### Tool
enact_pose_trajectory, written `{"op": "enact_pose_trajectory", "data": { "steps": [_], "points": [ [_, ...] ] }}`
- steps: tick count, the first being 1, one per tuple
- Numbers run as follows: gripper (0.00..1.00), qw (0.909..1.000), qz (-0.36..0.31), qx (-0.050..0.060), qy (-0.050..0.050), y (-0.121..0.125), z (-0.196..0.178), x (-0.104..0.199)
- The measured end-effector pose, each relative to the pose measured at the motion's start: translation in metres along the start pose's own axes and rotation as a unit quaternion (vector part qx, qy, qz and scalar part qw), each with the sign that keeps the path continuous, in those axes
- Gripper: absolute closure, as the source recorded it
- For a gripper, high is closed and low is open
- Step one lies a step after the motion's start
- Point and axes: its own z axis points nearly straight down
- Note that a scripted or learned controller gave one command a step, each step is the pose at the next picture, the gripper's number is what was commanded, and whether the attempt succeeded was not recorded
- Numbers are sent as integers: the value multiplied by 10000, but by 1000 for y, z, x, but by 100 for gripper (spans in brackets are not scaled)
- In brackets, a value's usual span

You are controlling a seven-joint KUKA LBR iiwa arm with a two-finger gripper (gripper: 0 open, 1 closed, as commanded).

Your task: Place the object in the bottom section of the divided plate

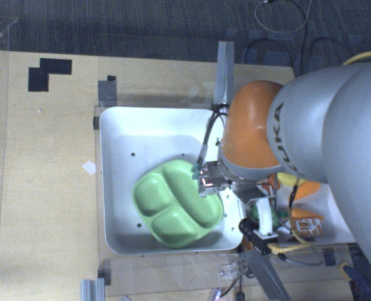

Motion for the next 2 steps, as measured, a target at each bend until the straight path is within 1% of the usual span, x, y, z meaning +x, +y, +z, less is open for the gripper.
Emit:
{"op": "enact_pose_trajectory", "data": {
  "steps": [1,2],
  "points": [
    [100,10000,2,-23,6,2,-11,0],
    [100,9986,533,-22,-3,-6,-144,-53]
  ]
}}
